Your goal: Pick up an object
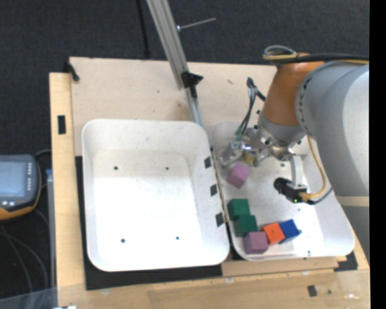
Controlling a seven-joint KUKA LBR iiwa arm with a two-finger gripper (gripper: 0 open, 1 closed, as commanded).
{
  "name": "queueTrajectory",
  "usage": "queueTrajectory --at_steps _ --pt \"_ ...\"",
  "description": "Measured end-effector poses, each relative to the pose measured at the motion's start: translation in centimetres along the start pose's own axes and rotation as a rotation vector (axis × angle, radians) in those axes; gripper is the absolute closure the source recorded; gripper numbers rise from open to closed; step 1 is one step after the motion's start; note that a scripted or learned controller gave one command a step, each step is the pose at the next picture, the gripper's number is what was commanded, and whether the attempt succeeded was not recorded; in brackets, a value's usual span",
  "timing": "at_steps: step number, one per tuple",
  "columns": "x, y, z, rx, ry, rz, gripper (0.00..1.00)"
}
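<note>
Right bin (334, 234) crowded by blocks (244, 216) near the divider; open floor beyond.

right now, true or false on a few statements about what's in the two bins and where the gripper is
1. The gripper is over the right bin. True.
2. The left bin holds the blue block. False: the blue block lies in the right bin.
3. A pink block sits just below the gripper. True.
4. The green blocks lie at the right bin's far right edge. False: they lie by its left wall.
5. The orange block sits between a purple block and the blue block. True.
</note>
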State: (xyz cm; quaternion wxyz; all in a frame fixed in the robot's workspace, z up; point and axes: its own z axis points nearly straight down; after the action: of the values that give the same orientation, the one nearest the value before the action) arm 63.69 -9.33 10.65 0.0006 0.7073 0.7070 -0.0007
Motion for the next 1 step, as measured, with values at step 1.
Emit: queueTrajectory --at_steps 1 --pt "0.01 0.05 0.10 0.000 -0.001 -0.002 0.00"
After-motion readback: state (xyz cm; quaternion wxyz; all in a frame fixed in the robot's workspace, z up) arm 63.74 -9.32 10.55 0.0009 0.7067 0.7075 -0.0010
